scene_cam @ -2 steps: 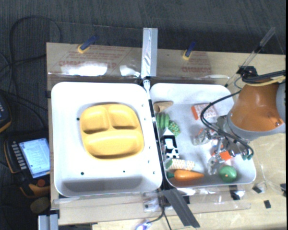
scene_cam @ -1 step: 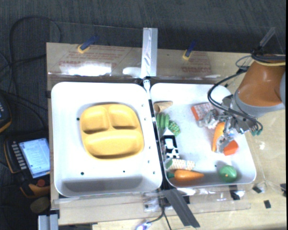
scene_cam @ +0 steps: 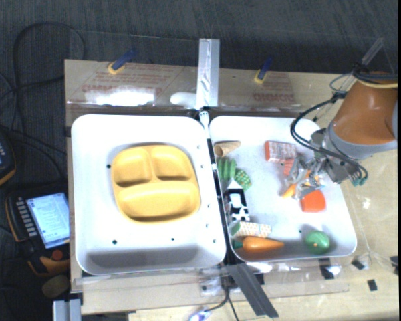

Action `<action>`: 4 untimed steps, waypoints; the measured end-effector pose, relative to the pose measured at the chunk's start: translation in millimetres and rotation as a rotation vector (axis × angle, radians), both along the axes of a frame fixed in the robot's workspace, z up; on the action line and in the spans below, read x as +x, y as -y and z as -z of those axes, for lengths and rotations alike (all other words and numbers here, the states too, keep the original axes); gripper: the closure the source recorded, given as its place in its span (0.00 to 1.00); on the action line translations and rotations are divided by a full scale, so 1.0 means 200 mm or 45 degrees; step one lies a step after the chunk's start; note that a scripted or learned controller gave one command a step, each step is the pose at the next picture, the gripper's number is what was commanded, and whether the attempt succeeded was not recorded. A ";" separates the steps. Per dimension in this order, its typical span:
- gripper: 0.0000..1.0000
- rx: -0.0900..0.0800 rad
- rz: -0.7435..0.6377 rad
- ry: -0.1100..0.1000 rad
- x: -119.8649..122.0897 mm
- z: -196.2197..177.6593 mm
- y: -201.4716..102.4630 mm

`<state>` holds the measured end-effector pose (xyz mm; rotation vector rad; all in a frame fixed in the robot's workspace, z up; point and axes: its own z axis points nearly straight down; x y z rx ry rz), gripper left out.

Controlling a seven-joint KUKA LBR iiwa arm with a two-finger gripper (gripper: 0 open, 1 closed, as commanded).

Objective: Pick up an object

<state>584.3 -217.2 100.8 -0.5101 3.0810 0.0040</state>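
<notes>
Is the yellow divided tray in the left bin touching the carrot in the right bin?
Apart. The camera view shows the yellow divided tray in the left bin and the carrot in the right bin, bin walls between.

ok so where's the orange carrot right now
The orange carrot lies along the near edge of the right white bin, at its left end, just below the black-and-white toy and left of the green round toy.
</notes>
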 end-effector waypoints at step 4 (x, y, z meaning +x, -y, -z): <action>1.00 0.008 0.229 -0.001 0.14 -0.69 -0.17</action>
